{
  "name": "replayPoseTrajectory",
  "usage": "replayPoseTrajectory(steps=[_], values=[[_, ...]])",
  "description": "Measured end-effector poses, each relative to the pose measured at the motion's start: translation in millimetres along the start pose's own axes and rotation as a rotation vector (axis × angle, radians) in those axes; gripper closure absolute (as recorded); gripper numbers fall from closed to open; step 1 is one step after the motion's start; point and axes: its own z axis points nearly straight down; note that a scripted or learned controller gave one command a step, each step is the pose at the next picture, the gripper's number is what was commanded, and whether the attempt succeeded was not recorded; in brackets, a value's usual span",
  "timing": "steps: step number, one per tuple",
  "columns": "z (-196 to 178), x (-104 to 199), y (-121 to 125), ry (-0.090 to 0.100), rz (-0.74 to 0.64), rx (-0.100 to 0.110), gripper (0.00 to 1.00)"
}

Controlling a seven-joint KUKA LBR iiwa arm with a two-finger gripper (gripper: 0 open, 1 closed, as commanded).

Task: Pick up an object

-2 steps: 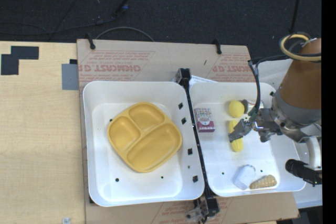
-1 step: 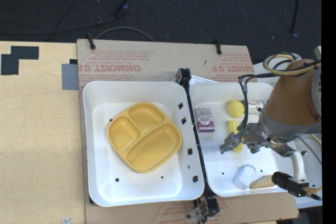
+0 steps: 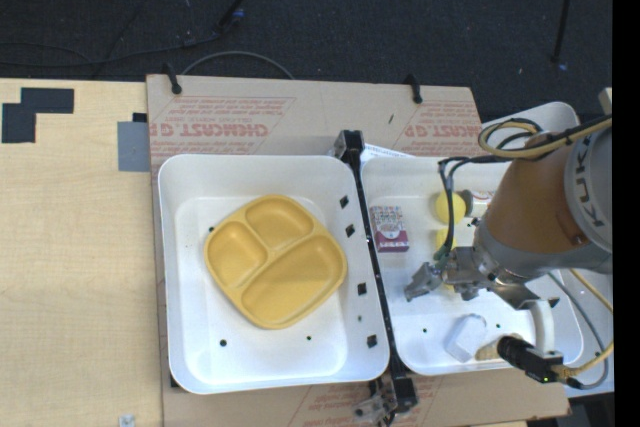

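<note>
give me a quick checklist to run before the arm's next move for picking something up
1. Gripper is over the right white bin: ok, it hangs above the bin floor near the black divider.
2. Anything between the fingers: cannot tell, they are too small and dark to read.
3. Targets within the right bin: ok, a small red and white printed packet, a yellow round object and a white blocky object lie there.
4. Nearest target unobstructed: ok, the packet lies apart from the others.
5. Yellow sectioned plastic tray is out of the way: ok, it lies in the left white bin.
</note>
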Motion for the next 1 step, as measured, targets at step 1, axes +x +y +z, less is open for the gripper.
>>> replayPoseTrajectory(steps=[1], values=[[-12.4, -1.7, 0.3, 0.000, 0.006, -0.002, 1.00]])
